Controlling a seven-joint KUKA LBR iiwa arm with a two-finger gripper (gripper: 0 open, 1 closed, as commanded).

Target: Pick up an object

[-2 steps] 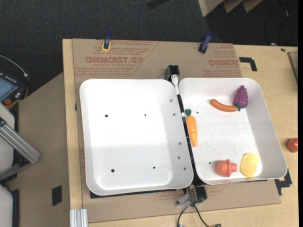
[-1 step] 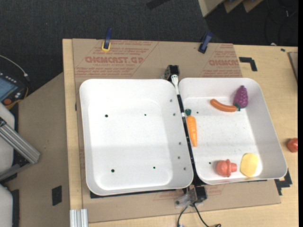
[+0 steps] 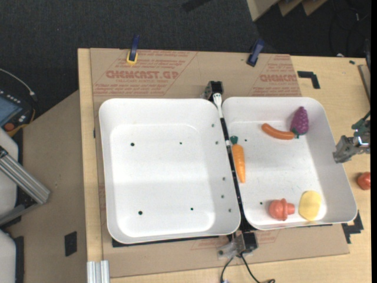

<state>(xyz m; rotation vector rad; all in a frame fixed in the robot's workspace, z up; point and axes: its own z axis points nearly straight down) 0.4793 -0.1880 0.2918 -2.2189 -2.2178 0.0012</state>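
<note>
Two shallow white bins side by side on a brown bench [image 3: 177, 69] printed with red lettering; left bin [image 3: 118, 122] beside right bin [image 3: 330, 175], rims meeting along a dark centre seam; in the right bin, an orange carrot [image 3: 238, 163] with green top lying lengthwise against the left wall, just beside the seam; near the far wall, an orange-red sausage-shaped piece [image 3: 277, 132], its right end touching a purple bunch of grapes [image 3: 300, 120]; near the front rim, a red-orange lumpy toy [image 3: 281, 209] just beside a yellow rounded one [image 3: 310, 204], the pair close but whether touching unclear; at the right edge, a grey metal gripper [image 3: 349, 147] just outside the right bin's right rim, nothing seen between its fingers, open or closed impossible to tell; a small red object [image 3: 364, 181] on the bench near the frame's right edge, outside the bin; two blue clamps [image 3: 134, 49] at the bench's far edge.
</note>
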